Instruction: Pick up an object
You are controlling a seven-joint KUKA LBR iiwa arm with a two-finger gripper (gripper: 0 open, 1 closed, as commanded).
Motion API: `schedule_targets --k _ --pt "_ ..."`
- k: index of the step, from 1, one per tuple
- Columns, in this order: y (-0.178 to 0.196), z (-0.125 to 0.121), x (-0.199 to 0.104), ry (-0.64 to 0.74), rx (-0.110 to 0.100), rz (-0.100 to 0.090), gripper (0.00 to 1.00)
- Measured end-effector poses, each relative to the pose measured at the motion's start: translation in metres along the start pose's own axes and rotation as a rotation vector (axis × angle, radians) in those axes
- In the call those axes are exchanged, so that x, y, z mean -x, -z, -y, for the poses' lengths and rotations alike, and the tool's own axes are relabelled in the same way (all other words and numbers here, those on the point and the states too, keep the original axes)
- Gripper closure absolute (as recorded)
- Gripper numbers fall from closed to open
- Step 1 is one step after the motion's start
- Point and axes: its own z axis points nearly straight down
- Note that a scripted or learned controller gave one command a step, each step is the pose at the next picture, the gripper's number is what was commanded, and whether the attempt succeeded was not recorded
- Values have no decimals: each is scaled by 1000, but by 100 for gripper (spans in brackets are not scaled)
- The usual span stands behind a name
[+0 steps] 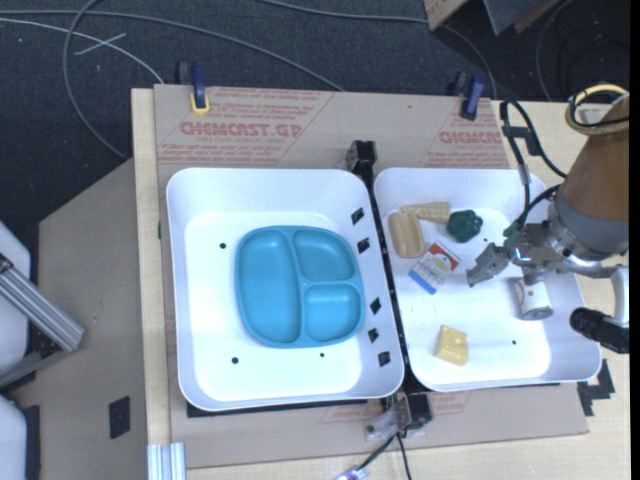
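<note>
Two shallow white plastic bins sit side by side on a board-topped bench, the left bin (190,268) beside the right bin (480,363). A light-blue three-compartment plastic plate (298,285) lies in the middle of the left bin, its single long section toward the view's left. The grey arm with its orange upper section (598,183) reaches in over the right bin's right side, and its two-finger gripper (490,265) hangs low above the bin floor with nothing visibly between its fingers; whether they are spread or closed cannot be told from this angle. In the right bin, a tan rounded block (405,234) lies near the dividing wall, with a pale beige elongated piece (425,211) just behind it. A small red, white and blue packet (433,267) lies just left of the gripper. A dark green rounded object (463,225) rests toward the back. A small yellow wedge-shaped block (452,345) lies near the front. A small silver and red cylinder (532,298) lies beside the gripper.
</note>
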Motion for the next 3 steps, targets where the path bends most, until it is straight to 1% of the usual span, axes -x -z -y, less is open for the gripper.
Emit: schedule_targets --k 1,2,3 --pt "-43 -2 4 0 1 0 0" --pt "-30 -3 4 0 7 1 100" --pt "14 0 5 2 11 4 100"
